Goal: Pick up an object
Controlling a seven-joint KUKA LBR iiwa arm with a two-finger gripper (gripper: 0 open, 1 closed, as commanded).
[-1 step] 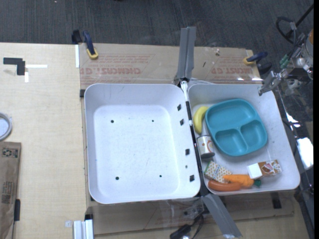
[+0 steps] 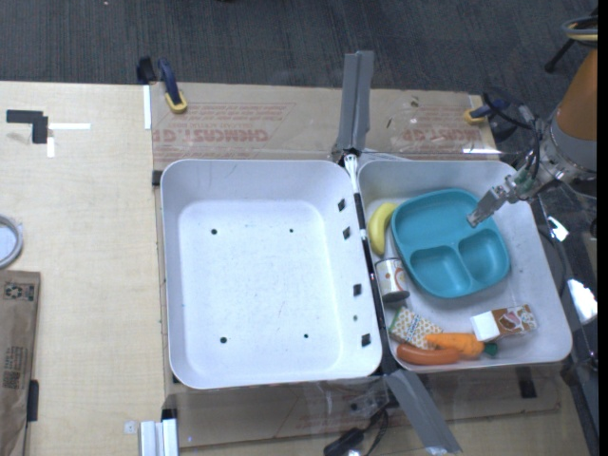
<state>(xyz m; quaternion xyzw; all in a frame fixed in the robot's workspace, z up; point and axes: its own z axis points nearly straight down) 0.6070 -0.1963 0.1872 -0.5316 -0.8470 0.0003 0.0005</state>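
My gripper reaches in from the right and hangs over the upper right rim of a blue divided plate in the right bin. A yellow banana lies against the plate's left side. Below it rests a small metal can. Along the bin's front lie a patterned pouch, an orange carrot, a red sausage-like item, a white block and a small brown box. The view shows nothing between the fingers.
The left bin sits beside the right one, with a grey divider post rising behind their shared edge. Blue-yellow clamps hold the cardboard backing. A tape roll and a brown bag lie on the bench at far left.
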